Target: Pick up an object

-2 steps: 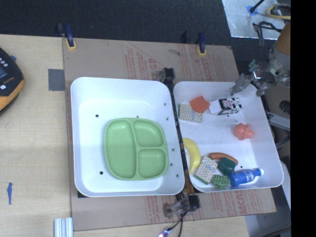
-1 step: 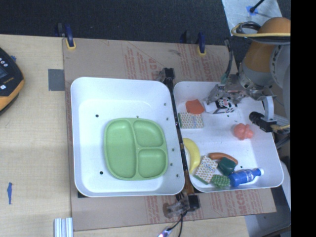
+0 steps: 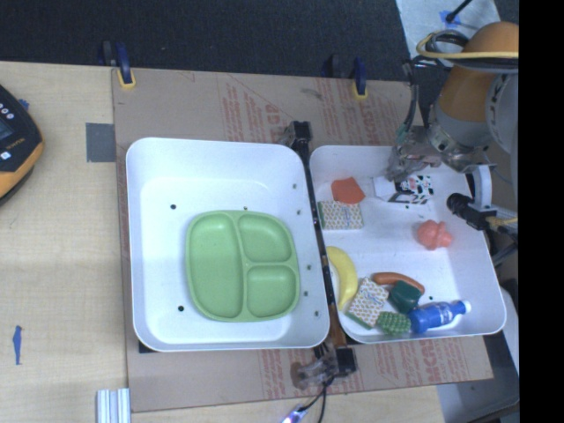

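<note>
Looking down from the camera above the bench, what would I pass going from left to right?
Yellow-and-black device → left bin holding a green divided plate → banana → orange block → gripper → pink object → blue bottle.

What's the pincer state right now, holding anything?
Pincer: cannot be told. It sits low over the far end of the right bin, beside the orange block; nothing is visibly between its tips.

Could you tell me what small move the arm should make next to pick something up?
Probably lower the gripper straight down. It sits over the right white bin's back edge, beside a small orange block, with nothing visibly between its fingers.
</note>
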Controlling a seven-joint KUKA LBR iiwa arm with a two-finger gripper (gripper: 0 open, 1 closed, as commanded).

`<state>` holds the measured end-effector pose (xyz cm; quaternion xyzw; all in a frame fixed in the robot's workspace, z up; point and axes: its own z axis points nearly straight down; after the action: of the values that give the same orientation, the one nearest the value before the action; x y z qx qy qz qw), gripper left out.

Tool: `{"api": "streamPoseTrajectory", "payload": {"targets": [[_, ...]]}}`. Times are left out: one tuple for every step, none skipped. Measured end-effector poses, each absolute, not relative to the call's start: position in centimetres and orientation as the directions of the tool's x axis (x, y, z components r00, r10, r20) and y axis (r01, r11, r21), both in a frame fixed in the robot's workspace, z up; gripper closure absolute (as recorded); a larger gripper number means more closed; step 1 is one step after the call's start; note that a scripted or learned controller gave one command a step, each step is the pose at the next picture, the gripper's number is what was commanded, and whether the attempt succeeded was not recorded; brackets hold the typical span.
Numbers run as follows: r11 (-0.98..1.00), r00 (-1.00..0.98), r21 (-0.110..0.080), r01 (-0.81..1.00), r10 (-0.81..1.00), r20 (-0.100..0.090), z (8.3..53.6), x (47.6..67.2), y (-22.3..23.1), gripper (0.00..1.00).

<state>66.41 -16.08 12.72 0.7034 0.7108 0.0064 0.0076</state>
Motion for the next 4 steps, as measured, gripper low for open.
{"api": "streamPoseTrajectory", "payload": {"targets": [[0.011, -0.011, 0.019, 1.0, 1.0, -0.002, 12.7, 66.4, -16.1, 0.0], [0.003, -0.003, 0.0, 1.0, 1.0, -0.002, 20.7, 65.7, -21.3, 0.0], [0.006, -0.006, 0.014, 1.0, 1.0, -0.007, 11.2, 66.1, -14.8, 0.0], [0.003, -0.003, 0.0, 1.0, 1.0, -0.002, 21.9, 65.7, -21.3, 0.0]]}}
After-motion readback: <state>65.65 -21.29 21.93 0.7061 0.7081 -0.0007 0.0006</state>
